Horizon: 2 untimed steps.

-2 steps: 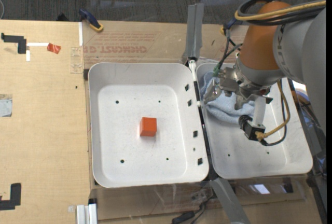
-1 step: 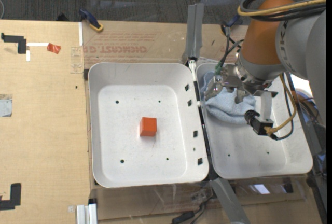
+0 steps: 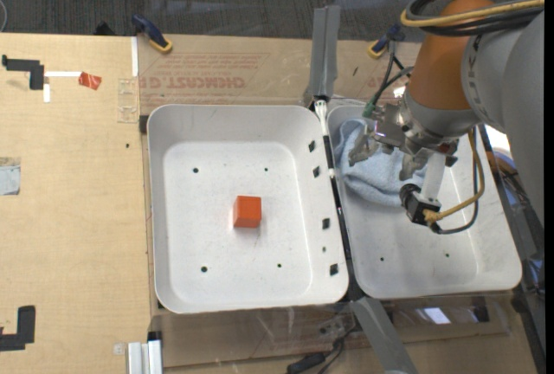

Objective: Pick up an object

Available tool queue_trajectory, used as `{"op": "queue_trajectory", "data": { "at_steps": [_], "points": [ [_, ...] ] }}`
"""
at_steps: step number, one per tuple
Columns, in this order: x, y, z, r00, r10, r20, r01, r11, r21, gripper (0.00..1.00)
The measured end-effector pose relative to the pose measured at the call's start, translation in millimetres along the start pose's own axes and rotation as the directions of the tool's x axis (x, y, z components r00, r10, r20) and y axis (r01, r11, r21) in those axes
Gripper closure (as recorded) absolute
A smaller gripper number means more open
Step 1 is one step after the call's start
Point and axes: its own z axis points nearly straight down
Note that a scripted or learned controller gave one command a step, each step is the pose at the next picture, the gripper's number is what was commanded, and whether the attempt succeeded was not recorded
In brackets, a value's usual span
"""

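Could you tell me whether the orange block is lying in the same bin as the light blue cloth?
No, the orange block sits in the left bin, while the light blue cloth lies in the right bin.

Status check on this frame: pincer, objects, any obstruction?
Pincer over right bin, at light blue cloth; grip unclear. Orange block alone in left bin, untouched. Nothing blocking it.

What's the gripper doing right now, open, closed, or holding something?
Gripper: cannot be told; it sits over the cloth in the right bin. Nothing seen held.
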Motion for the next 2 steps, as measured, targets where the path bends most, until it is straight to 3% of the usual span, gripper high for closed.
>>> {"op": "queue_trajectory", "data": {
  "at_steps": [2],
  "points": [
    [-3.5, 9.3, -0.7, 0.996, -0.093, 0.000, 0.093, 0.996, -0.001, 0.00]
  ]
}}
